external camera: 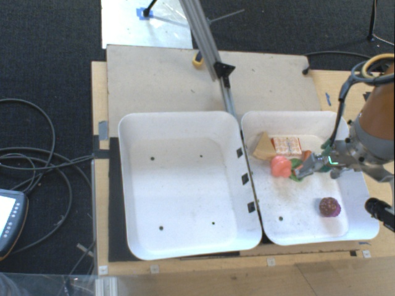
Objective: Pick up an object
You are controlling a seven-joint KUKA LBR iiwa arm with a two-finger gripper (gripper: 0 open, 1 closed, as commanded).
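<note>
**Gripper low among the objects in the right bin**

Dark carpet surrounds our wooden bench [290, 79], which bears two shallow white bins side by side. We count four loose things, all in the right bin [364, 227]. One pink-red rounded object [281, 166], perhaps a toy fruit, lies near the bin's middle. Just behind it we see one flat printed box [287, 145] with red markings, and touching that box's left end one tan wedge-shaped piece [263, 147]. One small purple ball [329, 207] sits well apart from these, toward the bin's front right.

Our gripper [303, 168] reaches in from the right and sits low, just to the right of the pink-red object, with a small green and orange piece showing at its tip. We cannot tell how wide its fingers stand or whether anything is between them; that area is too small and cluttered to read. A green light glows on the gripper body, and the grey arm [376, 134] with its orange band rises behind it.

Beside all this, the left bin [133, 184] shows bare white floor with four small dark dots. One grey pole [203, 32] crosses the bench diagonally from the top. Cables [31, 159] loop over the carpet at left, near one tablet-like screen [9, 217] at the edge.
</note>
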